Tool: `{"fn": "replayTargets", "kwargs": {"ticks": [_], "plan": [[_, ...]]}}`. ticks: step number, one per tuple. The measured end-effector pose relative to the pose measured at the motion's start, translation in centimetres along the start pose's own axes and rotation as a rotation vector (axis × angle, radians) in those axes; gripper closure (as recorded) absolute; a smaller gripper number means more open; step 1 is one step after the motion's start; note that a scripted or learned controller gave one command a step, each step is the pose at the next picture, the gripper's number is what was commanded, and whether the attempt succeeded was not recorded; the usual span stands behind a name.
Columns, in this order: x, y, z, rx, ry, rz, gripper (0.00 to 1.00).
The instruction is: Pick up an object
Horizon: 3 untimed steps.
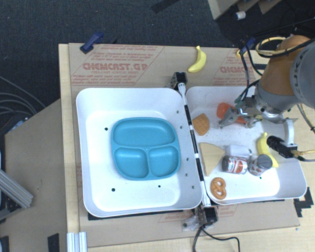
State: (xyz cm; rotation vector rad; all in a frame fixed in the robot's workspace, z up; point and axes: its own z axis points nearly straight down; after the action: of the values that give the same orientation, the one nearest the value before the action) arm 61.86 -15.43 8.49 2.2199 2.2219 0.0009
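The table (126, 56) is a cardboard-topped board with red lettering, carrying two shallow white bins side by side. The left bin (94, 156) holds a blue divided plate (145, 147) with three compartments, lying flat near its middle. The right bin (289, 180) holds the small things.

The arm (283, 77), grey with an orange band, comes in from the right and bends down over the upper part of the right bin. Its gripper (235, 115) sits low there, just beside a small red-orange object (222, 109) (too blurred to name), which lies at the gripper's left edge. Whether the fingers are parted or closed, I cannot tell, and nothing is plainly seen between them.

Below the gripper, a yellow banana-shaped toy (264, 146) lies near the bin's right side, touching or just beside a grey round piece (260, 164). A can with a red band (235, 165) lies on its side next to that. A tan wedge (212, 156) rests by the bin's left wall, with a round brown cookie-like piece (201, 124) above it and a pretzel (218, 188) in the lower corner.

Outside the bins, a second banana (198, 61) lies on the table.
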Motion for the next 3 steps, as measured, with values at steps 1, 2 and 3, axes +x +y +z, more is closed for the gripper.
{"fn": "replayTargets", "kwargs": {"ticks": [1,2,3], "plan": [[0.0,0.0,-1.0,-0.002,0.0,0.0,1.0],[0.0,0.0,-1.0,-0.002,0.0,0.0,0.0],[0.0,0.1,-2.0,-0.004,-0.001,0.0,1.0]]}}
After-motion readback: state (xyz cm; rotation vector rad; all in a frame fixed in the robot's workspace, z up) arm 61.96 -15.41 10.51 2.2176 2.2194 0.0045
